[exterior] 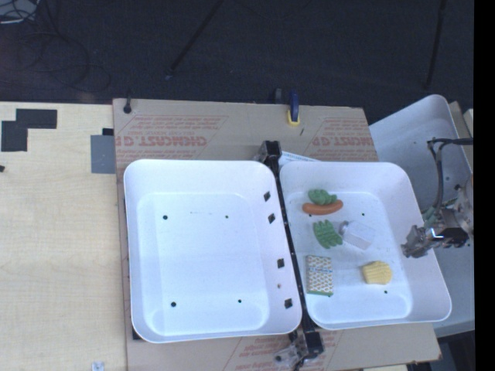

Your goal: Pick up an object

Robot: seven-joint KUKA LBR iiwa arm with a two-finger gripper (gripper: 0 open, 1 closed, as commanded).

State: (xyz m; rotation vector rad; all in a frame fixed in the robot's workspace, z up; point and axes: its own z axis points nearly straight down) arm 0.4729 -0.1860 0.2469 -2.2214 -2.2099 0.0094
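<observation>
Hand [418, 244] at the right rim of the right bin [427, 300], right of frame centre; released or clenched, cannot tell. Nothing seen between its tips. Just left and slightly below, apart from it: yellow object [377, 272] on the bin floor. Further left: clear plastic piece [357, 235], green leafy item [328, 233], orange sausage-like item [322, 206] with a green piece [321, 197] above it, patterned sponge-like block [319, 274]. Beyond the divider, left bin [147, 253] on the surface [54, 246]
</observation>
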